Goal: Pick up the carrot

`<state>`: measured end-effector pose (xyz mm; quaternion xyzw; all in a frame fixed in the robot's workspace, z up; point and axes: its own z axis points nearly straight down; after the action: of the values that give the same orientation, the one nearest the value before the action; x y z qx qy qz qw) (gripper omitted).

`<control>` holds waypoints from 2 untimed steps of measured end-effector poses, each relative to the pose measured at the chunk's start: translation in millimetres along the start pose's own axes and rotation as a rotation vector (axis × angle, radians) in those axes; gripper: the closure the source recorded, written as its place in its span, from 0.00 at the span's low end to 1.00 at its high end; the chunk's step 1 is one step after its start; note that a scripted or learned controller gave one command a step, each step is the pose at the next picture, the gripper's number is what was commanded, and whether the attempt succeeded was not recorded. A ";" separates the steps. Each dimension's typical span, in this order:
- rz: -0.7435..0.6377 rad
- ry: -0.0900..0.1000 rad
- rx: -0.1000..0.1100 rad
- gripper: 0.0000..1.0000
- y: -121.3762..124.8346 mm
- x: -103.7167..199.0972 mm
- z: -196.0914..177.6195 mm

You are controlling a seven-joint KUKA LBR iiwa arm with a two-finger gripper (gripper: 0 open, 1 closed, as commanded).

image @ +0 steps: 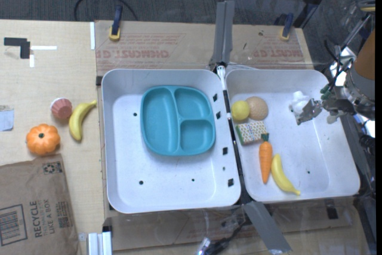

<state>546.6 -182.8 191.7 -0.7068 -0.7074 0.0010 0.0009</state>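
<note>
Orange carrot lies lengthwise near-to-far in the right bin, left and nearer of the pincer, whose grip state I cannot tell.

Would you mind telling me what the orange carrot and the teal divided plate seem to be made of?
Orange carrot: probably moulded plastic, smooth and evenly coloured like a toy. Teal divided plate: apparently hard plastic, uniform colour with a soft sheen on its ridges.

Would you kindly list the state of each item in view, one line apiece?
carrot: lying flat in the right bin, touching a banana.
tool: above the right bin, away from the carrot, holding nothing visible.
blue divided plate: upright in the left bin.
pumpkin: upright on the bench, outside the bins.
</note>
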 end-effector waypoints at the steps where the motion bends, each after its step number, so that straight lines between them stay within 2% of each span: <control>1: 0.024 0.000 -0.002 0.00 -14.4 37.5 100.5; 2: -0.085 -0.001 -0.002 0.00 -65.2 84.4 100.4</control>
<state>481.0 -98.5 91.5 -0.6760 -0.7369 0.0007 0.0000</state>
